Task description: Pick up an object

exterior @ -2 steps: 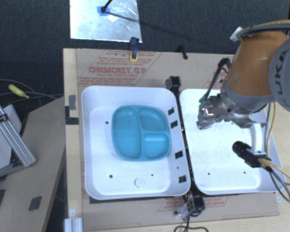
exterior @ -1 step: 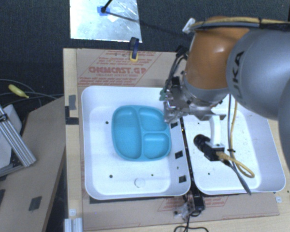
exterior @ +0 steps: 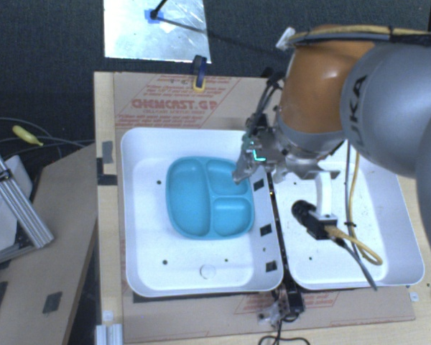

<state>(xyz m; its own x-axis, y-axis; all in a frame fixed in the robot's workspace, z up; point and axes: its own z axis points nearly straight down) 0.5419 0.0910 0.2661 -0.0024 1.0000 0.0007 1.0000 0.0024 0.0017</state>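
Nothing is picked up yet.
The gripper (exterior: 246, 165) sits at the blue divided plate's (exterior: 208, 198) right edge; its grip I cannot tell.

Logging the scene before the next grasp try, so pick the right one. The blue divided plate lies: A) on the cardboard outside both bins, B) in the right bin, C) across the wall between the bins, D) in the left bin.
D: the blue plate lies flat on the floor of the left bin, inside its walls.
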